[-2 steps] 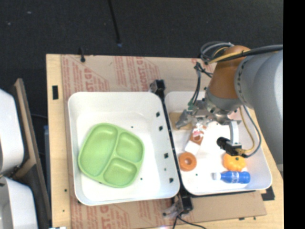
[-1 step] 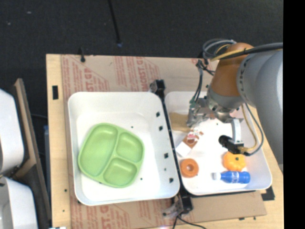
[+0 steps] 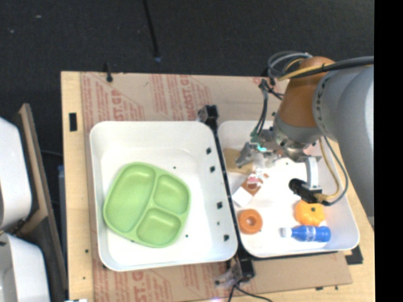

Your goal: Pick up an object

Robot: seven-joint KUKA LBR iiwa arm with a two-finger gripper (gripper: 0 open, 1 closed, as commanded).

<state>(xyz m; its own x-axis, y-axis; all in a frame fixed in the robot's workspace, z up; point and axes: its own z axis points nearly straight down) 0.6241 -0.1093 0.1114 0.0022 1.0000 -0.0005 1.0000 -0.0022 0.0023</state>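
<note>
My gripper hangs over the back left part of the right bin, with the arm coming in from the right. Just below it lies a small brown and white item, next to a white card-like piece. Whether the gripper touches that item cannot be told. An orange ring lies near the bin's front left. At the front right an orange fruit sits beside a blue bottle that lies on its side.
The left bin holds a green divided plate. A black divider with clips runs between the two bins. The bench's cardboard top extends behind the bins.
</note>
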